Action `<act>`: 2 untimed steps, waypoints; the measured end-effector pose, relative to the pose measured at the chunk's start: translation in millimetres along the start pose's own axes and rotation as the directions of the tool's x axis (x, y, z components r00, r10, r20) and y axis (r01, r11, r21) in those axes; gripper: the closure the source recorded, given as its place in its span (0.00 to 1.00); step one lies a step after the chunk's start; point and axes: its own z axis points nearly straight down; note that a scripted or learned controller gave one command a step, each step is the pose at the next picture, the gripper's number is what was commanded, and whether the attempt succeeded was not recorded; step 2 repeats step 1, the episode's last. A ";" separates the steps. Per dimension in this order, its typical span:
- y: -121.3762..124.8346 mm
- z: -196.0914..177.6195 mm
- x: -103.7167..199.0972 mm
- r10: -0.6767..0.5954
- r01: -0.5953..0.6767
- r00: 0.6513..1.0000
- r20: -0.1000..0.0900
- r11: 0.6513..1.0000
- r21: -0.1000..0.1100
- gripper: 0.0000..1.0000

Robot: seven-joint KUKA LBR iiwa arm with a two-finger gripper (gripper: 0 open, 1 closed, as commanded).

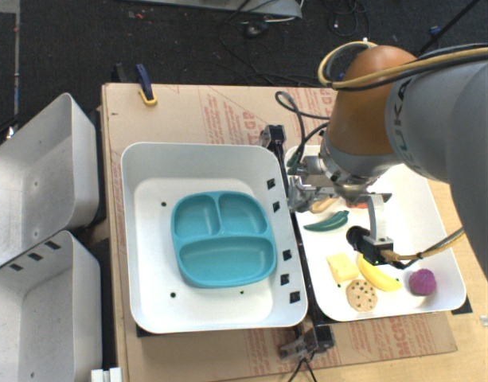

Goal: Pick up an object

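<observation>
On my screen: one desk (pixel 196 106), topped with printed cardboard, bearing two white bins side by side. Left bin (pixel 144 177): one teal plate (pixel 224 239) with three compartments, lying flat near the middle of the bin floor, nothing on it. Right bin (pixel 436 207): five loose items, all gathered in the near half. Item one, a green pepper (pixel 327 222), lying on its side close to the bin's left wall. Item two, a yellow block (pixel 341 267), nearer to me than the pepper. Item three, a banana (pixel 379 277), just right of the block and touching or almost touching it. Item four, a round cookie (pixel 361 294), just beside the block and the banana, close to the near wall. Item five, a purple ball (pixel 422 281), right of the banana and apart from it. One small tan piece (pixel 325 206) shows just far of the pepper, under the claw; I cannot tell what it is. Arm (pixel 439 110): grey with its orange band (pixel 371 94), coming in from the right and hanging over the far left part of the right bin. Claw (pixel 310 186): pointing down by the wall between the bins, above the pepper; I cannot tell whether it is wide or narrow, and I see nothing held in it. Far left corner of the desk: one yellow clamp (pixel 147 92). Left of the desk: two spare white bins (pixel 44 165), tilted.
</observation>
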 end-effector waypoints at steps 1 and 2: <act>6.2 6.1 55.7 -0.001 0.001 1.000 0.000 1.000 -0.001 1.00; 6.2 6.1 55.7 -0.001 0.001 1.000 0.000 1.000 -0.001 1.00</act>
